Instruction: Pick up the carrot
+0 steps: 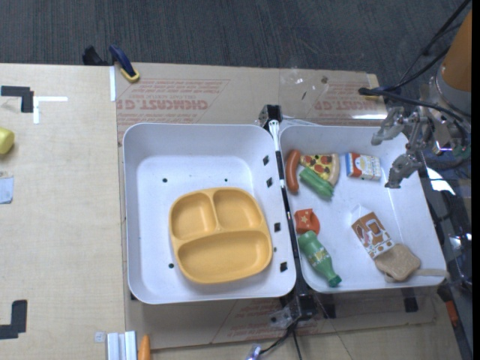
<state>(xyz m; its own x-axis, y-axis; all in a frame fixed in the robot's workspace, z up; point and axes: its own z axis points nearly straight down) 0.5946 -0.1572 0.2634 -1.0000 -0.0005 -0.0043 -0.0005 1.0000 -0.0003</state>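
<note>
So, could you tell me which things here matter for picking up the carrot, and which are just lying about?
For the job: gripper; orange-red stick, probably the carrot; right bin holding it.

Lying about: pizza slice; green bottle; bread slice; yellow plate; left bin.

A: Which lettering could be read?

B: Red print ran across the cardboard sheet (196, 96) behind the left bin (135, 223). It lay upside down to the camera. Its largest line seemed to spell "CHEMGRIZT GP", though the letters were faint and the reading was uncertain. Smaller lines beneath it were too fine to make out.

A: Did any packaging carry words?

B: The carton (363, 166) and the brown packet (373, 233) in the right bin (420, 276) bore printed labels, but these were too small to read.
</note>
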